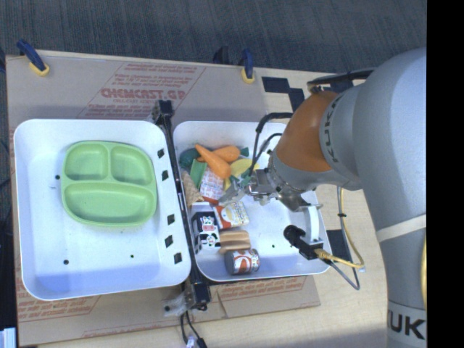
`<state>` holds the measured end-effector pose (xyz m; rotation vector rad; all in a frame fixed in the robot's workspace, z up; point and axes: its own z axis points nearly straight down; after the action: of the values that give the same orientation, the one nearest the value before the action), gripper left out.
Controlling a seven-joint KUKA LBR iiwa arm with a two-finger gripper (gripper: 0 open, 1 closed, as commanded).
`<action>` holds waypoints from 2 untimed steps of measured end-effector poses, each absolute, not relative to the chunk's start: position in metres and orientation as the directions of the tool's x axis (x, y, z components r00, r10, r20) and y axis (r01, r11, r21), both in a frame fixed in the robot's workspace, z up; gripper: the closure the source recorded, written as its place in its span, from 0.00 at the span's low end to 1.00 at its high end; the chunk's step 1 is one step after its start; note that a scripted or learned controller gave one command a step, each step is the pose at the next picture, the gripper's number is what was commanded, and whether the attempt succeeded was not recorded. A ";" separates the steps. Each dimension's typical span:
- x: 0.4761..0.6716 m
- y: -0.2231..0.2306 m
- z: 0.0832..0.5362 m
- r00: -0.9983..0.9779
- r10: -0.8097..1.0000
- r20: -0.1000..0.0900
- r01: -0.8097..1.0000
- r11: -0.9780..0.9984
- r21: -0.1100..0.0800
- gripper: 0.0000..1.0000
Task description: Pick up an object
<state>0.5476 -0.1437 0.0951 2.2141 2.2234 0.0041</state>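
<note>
The right bin (290, 256) holds a pile of toy food. An orange carrot (214, 158) lies at the top of the pile, with a green piece (197, 171) and a yellow piece (239, 169) beside it. Below are printed packets (212, 187), a black-and-white carton (206, 230), a hot dog (233, 238) and a small can (243, 262). My gripper (243, 187) reaches in from the right and sits low over the packets in the middle of the pile. The wrist and clutter hide its tips.
The left bin (43, 267) holds a green divided plate (110, 183). A black divider with clips (172, 194) runs between the bins. The arm's grey body and orange band (308, 133) cover the right bin's right side. A yellow cable (346, 256) trails off at right.
</note>
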 end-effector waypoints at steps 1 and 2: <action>0.549 -0.142 0.106 -0.009 1.000 0.002 1.000 0.009 0.004 1.00; 0.491 -0.158 0.212 -0.004 1.000 -0.001 1.000 0.004 0.001 1.00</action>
<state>0.4914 -0.1583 0.2120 2.2158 2.2256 0.0002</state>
